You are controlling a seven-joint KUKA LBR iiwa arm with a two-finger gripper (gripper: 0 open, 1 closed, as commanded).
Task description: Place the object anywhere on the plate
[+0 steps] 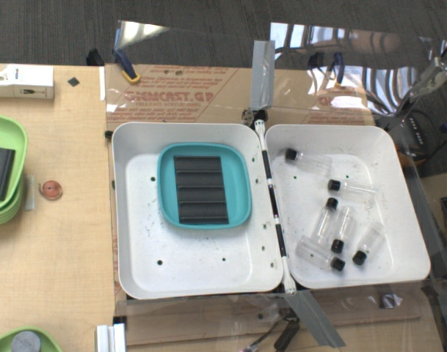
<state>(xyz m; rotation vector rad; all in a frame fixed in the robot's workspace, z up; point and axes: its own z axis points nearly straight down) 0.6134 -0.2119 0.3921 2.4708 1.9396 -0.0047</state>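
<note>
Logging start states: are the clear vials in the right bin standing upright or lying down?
Lying down. The vials rest on their sides on the right bin's floor, their black caps pointing in various directions.

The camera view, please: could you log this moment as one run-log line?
plate: teal, left bin, dark ridged insert | vials: clear, black caps, scattered in right bin | placement: not yet done
</note>
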